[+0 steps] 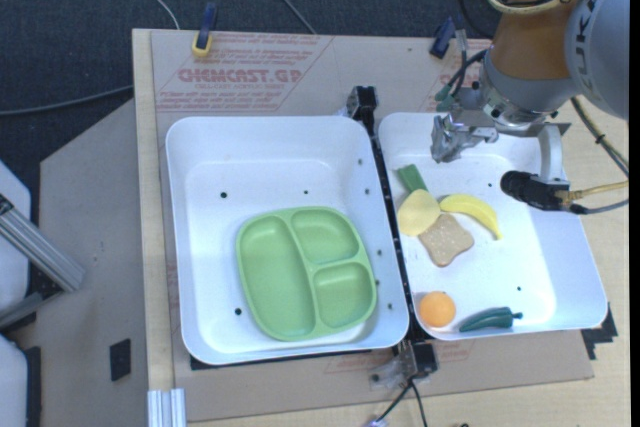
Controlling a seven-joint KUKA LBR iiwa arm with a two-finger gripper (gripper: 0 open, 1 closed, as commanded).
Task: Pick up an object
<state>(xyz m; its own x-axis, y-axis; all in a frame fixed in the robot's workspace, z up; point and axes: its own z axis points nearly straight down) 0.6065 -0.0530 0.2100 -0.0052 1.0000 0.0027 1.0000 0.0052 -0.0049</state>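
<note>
Camera view shows the right bin (560,290) as the place of all the small things; I take the toast (446,240) as landmark, it lies flat near the middle of this bin. A yellow chip (418,212) touches the toast on its upper left side; a banana (472,212) lies just beside the toast, up and to the right; a green stick (411,179) lies above the chip, near the wall between the bins; an orange (436,310) sits below the toast, and a green pepper (489,319) lies to the right of the orange. The gripper (452,137) hangs well above the toast, over the far part of the bin; whether it is spread or pressed together I cannot tell, and nothing is seen in it. The left bin (190,215) bears a green plate (303,271).

I judge these things to be light toy food, stiff and a little slippery; the banana seems the best choice, because it stands free; take it across its narrow middle; the orange could roll away, and the toast is too flat to take easily.
</note>
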